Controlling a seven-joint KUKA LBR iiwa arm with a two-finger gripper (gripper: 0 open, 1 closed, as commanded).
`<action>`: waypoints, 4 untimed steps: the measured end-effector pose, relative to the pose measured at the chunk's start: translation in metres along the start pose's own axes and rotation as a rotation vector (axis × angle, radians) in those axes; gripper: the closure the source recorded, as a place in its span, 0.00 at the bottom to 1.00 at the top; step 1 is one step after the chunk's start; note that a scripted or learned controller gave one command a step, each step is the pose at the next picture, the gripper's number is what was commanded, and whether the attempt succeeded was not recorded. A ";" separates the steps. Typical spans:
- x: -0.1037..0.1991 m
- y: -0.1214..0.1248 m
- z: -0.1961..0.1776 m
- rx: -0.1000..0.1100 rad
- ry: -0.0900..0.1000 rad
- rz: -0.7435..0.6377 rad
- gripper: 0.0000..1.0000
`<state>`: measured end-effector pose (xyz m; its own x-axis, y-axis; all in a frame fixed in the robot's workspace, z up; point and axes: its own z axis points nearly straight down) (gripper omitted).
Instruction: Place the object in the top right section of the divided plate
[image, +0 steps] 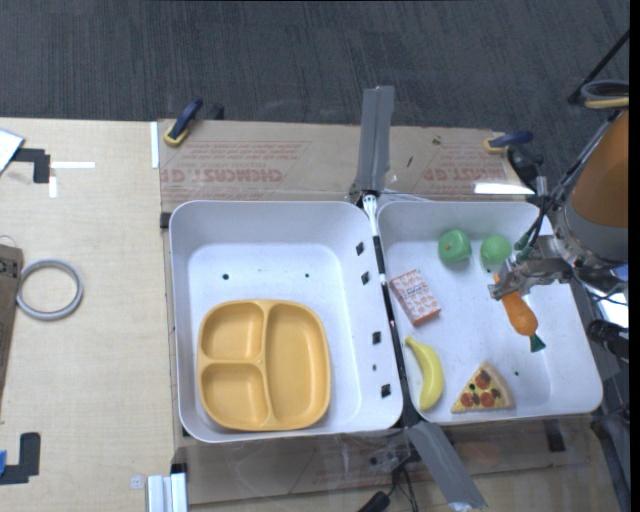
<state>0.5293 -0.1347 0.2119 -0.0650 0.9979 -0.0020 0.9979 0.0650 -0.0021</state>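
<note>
A: In the right bin (570, 395) we see the claw (512, 285) low over the far right part, reaching in from the right on the grey arm (600, 195) with its orange band.

B: And the carrot (521, 314)? We make it out directly under the claw, its orange body slanting toward the near right with the small green tip (538, 343) at the near end.

A: Yes, its far end meets the claw. We cannot tell whether the fingers are apart or closed on it; the metal parts there blur together.

B: Then we only say the carrot is at the claw, touching or just beneath it, over the bin floor.

A: To the left of the claw sit two green round fruits (455, 246), one just beside it and one further left.

B: Further left we see the small red and white box (415, 297), near the wall between the bins. At the near side lie the banana (428, 372) and the pizza slice (484, 390), side by side.

A: The divided plate (264, 364) is yellow and lies in the left bin (200, 240), toward its near side, well apart from the claw. Its sections hold nothing we can see.

B: On the surface (80, 400) at far left rests a roll of tape (46, 289).
</note>
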 end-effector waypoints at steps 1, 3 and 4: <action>0.028 0.083 -0.087 -0.003 -0.001 -0.419 1.00; 0.205 0.079 -0.049 -0.002 0.000 -0.970 1.00; 0.127 0.125 -0.054 -0.006 -0.002 -1.219 1.00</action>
<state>0.6456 0.0005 0.2655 -0.9591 0.2832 -0.0036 0.2832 0.9591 0.0003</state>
